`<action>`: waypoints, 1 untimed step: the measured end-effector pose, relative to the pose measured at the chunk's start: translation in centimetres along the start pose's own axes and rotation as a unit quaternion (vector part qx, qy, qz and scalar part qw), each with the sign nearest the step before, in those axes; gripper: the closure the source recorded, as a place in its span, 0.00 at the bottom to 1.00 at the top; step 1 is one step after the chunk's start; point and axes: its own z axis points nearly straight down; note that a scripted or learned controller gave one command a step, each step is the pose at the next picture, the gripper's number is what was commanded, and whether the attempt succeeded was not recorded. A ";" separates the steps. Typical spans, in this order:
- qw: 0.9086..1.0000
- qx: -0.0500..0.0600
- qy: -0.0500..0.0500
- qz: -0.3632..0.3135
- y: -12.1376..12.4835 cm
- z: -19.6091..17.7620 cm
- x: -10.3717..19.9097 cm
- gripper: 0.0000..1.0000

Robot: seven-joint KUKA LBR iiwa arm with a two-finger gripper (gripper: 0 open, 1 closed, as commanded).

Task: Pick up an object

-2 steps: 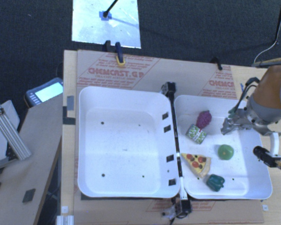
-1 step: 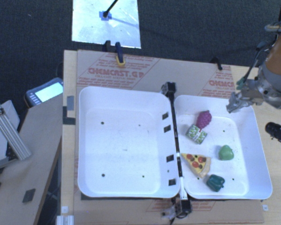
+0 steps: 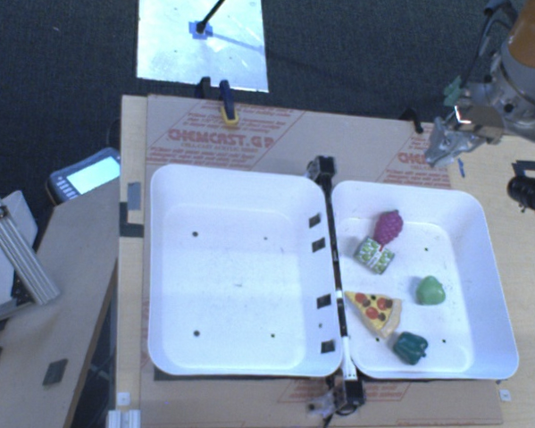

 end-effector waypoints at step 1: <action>1.000 0.012 0.000 0.007 -5.3 6.7 -2.4 1.00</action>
